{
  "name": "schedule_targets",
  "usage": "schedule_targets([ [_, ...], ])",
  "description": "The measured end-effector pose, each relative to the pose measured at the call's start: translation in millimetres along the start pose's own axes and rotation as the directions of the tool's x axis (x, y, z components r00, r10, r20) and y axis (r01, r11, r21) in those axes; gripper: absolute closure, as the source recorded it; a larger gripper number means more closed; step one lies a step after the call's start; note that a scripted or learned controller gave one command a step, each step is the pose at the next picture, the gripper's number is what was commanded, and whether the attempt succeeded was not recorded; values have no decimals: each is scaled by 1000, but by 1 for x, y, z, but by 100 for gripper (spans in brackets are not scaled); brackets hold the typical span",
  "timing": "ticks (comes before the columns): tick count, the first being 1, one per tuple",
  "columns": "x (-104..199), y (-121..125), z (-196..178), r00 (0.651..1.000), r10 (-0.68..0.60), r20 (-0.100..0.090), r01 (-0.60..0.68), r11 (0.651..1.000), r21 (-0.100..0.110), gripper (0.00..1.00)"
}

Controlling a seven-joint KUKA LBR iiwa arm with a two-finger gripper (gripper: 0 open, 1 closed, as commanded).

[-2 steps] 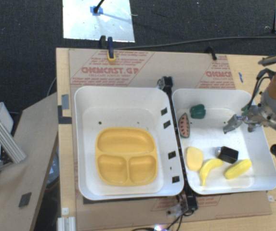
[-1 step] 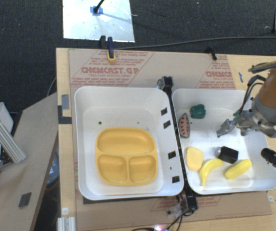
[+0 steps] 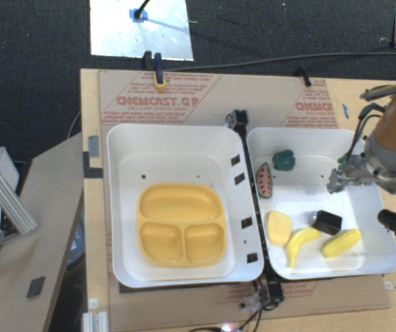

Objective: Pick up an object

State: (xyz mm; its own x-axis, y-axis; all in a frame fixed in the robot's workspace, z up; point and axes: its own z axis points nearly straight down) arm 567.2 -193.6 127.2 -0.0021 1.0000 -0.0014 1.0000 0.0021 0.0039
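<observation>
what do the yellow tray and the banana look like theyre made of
The yellow tray in the left bin looks like moulded plastic: one even colour, rounded compartment walls, a soft sheen. The banana in the right bin is probably plastic or rubber toy food, with a uniform bright yellow, smooth skin and no marks, though the view is too coarse to be sure.

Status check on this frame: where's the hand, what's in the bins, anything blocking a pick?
Hand over right bin, nothing seen held. Banana, corn, black block, green pepper loose below. Yellow tray in left bin. No obstruction seen.
</observation>
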Motion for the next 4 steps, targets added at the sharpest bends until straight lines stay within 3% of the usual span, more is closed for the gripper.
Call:
schedule_targets([
  [2, -6, 10, -96, 1000, -2, 0, 2, 1000, 0, 100],
  [4, 102, 40, -88, 1000, -5, -1, 5, 1000, 1, 100],
])
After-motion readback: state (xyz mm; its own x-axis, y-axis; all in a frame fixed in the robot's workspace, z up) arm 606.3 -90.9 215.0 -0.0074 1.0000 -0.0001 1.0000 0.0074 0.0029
